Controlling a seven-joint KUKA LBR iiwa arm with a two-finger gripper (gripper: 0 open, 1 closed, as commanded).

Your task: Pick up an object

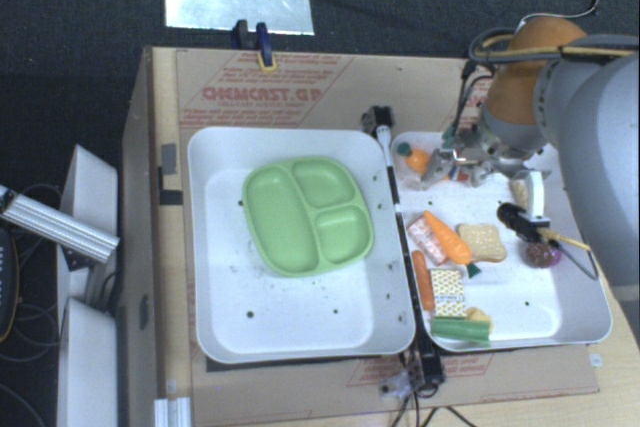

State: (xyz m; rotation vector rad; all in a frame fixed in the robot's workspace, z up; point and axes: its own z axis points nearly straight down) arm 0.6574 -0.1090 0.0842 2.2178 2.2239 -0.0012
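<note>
Toy carrot (pixel 447 235): one, right bin (pixel 585 315), just right of the divider. Around it: one bread slice (pixel 481 241), one green bar (pixel 461 329). Left bin (pixel 215 315): one green plate (pixel 307 215). Gripper (pixel 462 163) above the carrot; finger state indeterminable.

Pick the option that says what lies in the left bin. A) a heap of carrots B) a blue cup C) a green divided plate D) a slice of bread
C: the left bin holds a green divided plate with three compartments, while the carrot and the bread slice lie in the right bin.
</note>
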